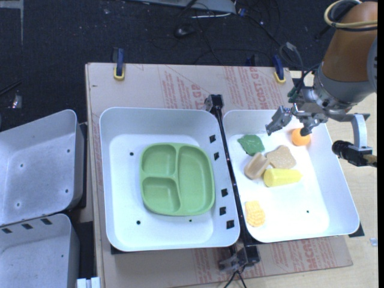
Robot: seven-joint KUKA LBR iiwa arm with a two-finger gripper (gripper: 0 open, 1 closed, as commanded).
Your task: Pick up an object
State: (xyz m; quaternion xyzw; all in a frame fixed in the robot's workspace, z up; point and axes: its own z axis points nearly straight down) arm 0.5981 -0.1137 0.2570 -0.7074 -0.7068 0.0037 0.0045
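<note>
The right bin (336, 212) holds several toy food pieces: a green leaf-like piece (251, 143), a tan bread slice (281, 157), a beige roll (255, 166), a yellow block (282, 177), a yellow corn cob (254, 213) and an orange ball (300, 137). My gripper (294, 126) hangs above the bin's far side, open, its two dark fingers spread apart. The orange ball lies just right of and under the right finger. Nothing sits between the fingers.
The left bin (120, 221) carries a green divided tray (177, 179). A black divider with clips runs between the bins. Two white trays (36, 161) lie off the bench at the left. Clamps hold the cardboard base at its far edge.
</note>
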